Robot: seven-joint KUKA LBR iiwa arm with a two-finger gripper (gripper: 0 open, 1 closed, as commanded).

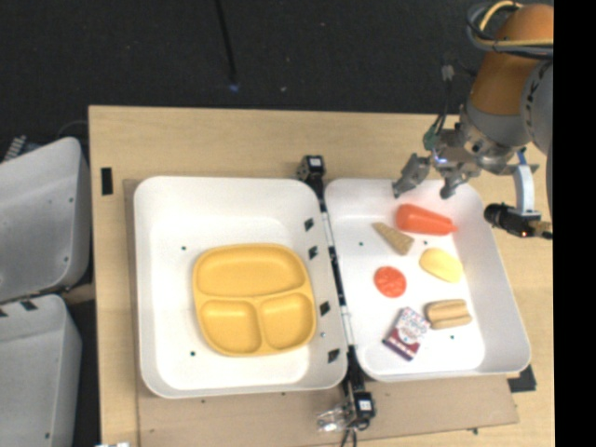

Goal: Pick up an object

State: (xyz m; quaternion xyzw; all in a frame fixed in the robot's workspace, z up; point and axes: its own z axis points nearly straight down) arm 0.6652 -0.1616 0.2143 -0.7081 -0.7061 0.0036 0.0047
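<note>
Hovering over the far corner of the right bin [484,250], at about one o'clock in the scene, the grey arm [507,73] with its orange band carries a gripper [430,184] whose two fingers are spread apart with nothing between them.

On the wooden desk [112,142], the left bin [158,212] at nine o'clock holds a yellow divided tray [253,298]; the right bin at three o'clock holds the loose items. Nearest the gripper, just toward its six o'clock, lies an orange carrot-shaped toy [425,219], the likeliest thing to be picked. Beside the carrot at its eight o'clock is a tan wedge [395,237]. Further toward six o'clock lie a yellow lemon-like piece [441,264], a red round piece [390,281], a brown bread roll [447,315] and a small printed packet [406,333].

The risks look plain. The carrot is rounded and tapered, so fingers closing off its middle could squeeze it out sideways. It also lies close to the bin's far wall, so a straight descent from here may land a finger on the rim or wall rather than around the toy. The wedge sits near enough that a wide approach might nudge it or catch both pieces. A descent that stops short would close on air.
</note>
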